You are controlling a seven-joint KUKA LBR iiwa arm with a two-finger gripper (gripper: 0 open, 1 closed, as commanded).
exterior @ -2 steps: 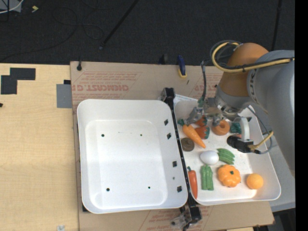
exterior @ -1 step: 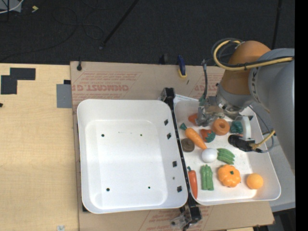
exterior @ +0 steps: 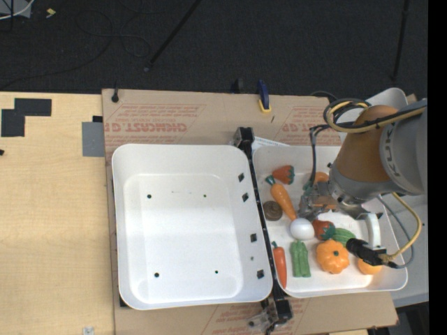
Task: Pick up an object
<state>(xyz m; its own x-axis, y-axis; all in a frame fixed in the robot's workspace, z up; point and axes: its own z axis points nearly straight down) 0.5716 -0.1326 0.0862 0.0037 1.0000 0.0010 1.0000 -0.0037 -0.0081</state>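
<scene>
Two white bins sit side by side on the bench. The left bin (exterior: 181, 225) has a bare floor with a few small dark dots. The right bin (exterior: 394, 281) holds a jumble of toy food, and the arm (exterior: 370, 152) reaches down into it from the right, its orange band above the wrist.

The gripper (exterior: 314, 204) hangs low over the middle of the right bin; whether its claw is spread or pressed together cannot be told, and nothing is seen pinched in it.

Just below it lies a white ball (exterior: 302, 228), round and glossy. Left of the gripper lies a carrot (exterior: 283, 201), long and orange. Nearer the front are a green pod (exterior: 300, 259), a red chili (exterior: 280, 265) by the bin's left wall, and a ribbed orange pumpkin (exterior: 332, 255) with a small green stem.
</scene>
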